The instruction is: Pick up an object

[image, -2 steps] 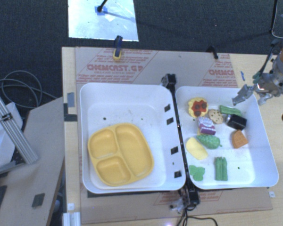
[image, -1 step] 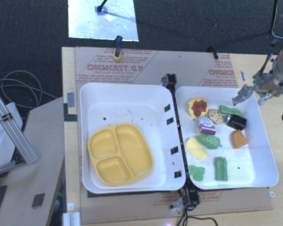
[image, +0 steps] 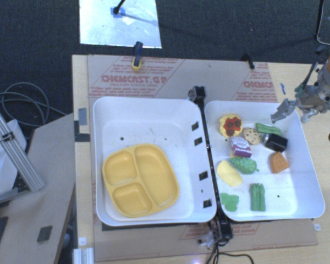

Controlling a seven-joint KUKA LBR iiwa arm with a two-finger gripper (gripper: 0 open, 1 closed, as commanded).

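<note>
White bins side by side; right bin holds the toy food, w/ the gripper hovering over its far right rim, jaws spread and nothing btwn them. Nearest picks lie just below-left of the jaws: green piece, then black cup; orange block is further below. For a clean grasp, prob. centre the jaws over one piece, approx. across its short axis, and descend straight, clear of rim and neighbours.

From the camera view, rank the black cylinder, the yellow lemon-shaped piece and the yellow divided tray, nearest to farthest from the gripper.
Measured from the gripper, over the right bin's far edge:
1. Black cylinder, just below it in the right bin.
2. Yellow lemon-shaped piece, near the right bin's left side.
3. Yellow divided tray, in the left bin.
</note>
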